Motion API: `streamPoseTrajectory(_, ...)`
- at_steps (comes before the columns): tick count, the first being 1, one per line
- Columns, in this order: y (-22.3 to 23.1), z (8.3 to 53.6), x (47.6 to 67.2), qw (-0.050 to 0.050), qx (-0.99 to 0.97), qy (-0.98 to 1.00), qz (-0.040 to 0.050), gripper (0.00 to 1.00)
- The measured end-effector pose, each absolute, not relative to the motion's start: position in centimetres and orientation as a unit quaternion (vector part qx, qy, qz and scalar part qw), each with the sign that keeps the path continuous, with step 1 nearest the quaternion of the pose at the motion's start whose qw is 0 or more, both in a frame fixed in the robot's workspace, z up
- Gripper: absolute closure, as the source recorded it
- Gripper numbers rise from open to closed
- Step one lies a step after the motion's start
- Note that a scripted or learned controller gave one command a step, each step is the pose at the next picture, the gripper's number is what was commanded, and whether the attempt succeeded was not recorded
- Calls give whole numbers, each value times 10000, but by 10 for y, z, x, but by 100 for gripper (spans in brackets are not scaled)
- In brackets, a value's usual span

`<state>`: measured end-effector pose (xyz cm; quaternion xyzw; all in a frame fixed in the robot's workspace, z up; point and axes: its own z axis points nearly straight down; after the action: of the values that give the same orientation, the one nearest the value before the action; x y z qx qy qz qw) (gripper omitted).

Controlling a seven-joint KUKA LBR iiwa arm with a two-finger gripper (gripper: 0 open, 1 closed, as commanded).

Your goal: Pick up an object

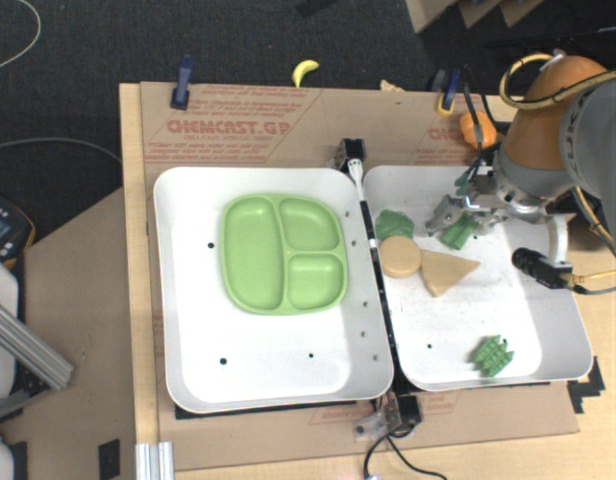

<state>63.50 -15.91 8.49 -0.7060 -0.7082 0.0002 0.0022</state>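
Since tool (466, 211) sits low over green block (455, 234), grip state unclear, block may squirt sideways toward round disc (399, 257).

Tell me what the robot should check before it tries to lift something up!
1. Pincer is over the right bin: ok.
2. A green piece sits right at the pincer: ok.
3. Green piece really gripped: cannot tell.
4. Round tan disc and tan wedge lie apart from the pincer, touching each other: ok.
5. Small green toy is far off near the front: ok.
6. Green divided plate stays in the left bin, out of the way: ok.
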Motion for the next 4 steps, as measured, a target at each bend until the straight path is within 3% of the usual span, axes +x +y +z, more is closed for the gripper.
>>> streamPoseTrajectory(1,-162,96,636,-5,-7068,-7074,-4,100)
streamPoseTrajectory(2,-100,84,607,24,-7057,-7085,4,100)
streamPoseTrajectory(3,-108,85,545,14,-7082,-7060,7,100)
streamPoseTrajectory(4,-54,235,490,-31,-7053,-7089,-45,100)
